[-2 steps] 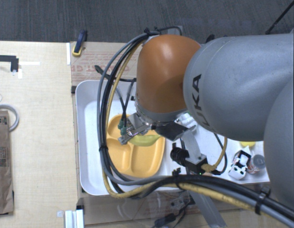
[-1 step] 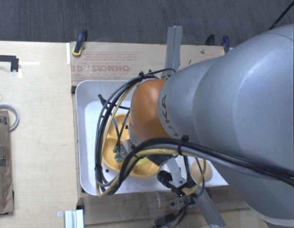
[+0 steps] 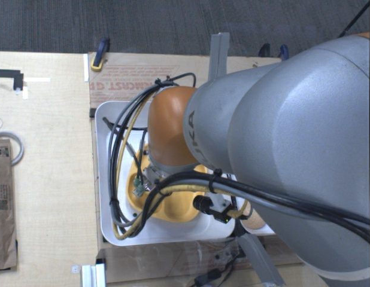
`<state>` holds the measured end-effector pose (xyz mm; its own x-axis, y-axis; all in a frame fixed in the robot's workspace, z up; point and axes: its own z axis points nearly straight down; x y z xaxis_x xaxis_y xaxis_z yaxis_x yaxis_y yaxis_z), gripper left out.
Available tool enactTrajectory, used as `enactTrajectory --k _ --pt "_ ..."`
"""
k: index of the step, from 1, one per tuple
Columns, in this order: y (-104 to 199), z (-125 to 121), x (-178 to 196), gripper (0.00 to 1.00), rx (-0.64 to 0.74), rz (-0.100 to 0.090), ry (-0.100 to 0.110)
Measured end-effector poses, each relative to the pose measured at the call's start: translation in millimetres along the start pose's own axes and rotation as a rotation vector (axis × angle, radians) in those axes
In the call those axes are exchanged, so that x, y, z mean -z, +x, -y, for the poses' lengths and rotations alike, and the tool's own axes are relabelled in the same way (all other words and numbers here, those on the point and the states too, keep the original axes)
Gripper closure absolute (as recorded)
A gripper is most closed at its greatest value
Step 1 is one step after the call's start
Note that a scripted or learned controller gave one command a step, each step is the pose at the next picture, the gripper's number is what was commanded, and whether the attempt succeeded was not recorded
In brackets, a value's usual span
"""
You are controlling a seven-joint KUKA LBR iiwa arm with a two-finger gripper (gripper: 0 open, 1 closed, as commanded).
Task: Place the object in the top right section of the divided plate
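You're not getting a read on the fingers: the wrist end is sitting low over the yellow divided plate (image 3: 173, 208) with the orange band (image 3: 168, 124) and black cables (image 3: 122, 160) covering it, so released or clenched, I cannot tell. The plate is lying in the white bin (image 3: 107, 220), only its lower-left part peeking out under the arm (image 3: 281, 154), and I can't make out the object or which section it's in. Outward, the bin is sitting on the counter (image 3: 47, 136), with a brown paper bag (image 3: 4, 202) lying well apart at your left edge.
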<state>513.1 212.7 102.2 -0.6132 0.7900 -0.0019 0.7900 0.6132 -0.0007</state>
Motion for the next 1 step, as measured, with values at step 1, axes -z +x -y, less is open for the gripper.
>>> enactTrajectory --k 1 --pt "16.7 23.9 25.8 1.00 -0.592 0.000 0.005"
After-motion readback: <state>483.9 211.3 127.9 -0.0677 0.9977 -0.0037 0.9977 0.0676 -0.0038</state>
